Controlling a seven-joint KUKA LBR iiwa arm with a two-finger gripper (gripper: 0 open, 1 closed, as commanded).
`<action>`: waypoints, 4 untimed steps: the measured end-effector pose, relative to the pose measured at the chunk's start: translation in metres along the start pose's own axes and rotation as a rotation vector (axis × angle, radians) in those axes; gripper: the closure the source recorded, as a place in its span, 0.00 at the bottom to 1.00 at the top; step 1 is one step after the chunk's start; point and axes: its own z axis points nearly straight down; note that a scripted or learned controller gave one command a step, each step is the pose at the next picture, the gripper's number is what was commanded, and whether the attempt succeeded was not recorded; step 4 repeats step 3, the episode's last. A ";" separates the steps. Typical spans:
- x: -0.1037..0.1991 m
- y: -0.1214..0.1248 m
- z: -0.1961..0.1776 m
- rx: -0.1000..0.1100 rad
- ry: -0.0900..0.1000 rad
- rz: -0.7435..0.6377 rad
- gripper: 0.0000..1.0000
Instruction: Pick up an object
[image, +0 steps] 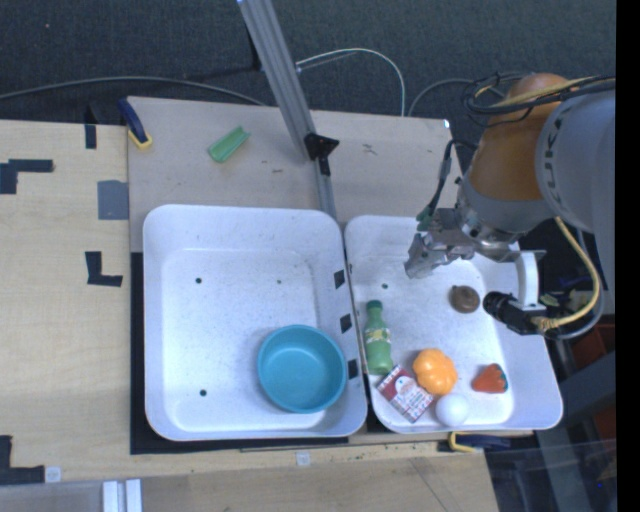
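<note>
Camera view: round glossy blue bowl (301, 367) sits in smooth white bin (170, 240).

Green bottle (377, 338), orange fruit (435, 370), white ball (452, 409) lie in right bin (380, 240).

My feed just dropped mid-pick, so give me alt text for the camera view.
The gripper hangs over the upper part of the right bin, above a green bottle, orange fruit, white ball, brown object, red item and small packet. The left bin holds a blue bowl.
</note>
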 end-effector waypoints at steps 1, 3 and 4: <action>0.047 0.005 0.002 0.001 0.000 0.000 1.00; 0.145 -0.002 -0.015 -0.001 0.000 -0.001 1.00; 0.145 -0.002 -0.015 -0.001 0.000 -0.001 1.00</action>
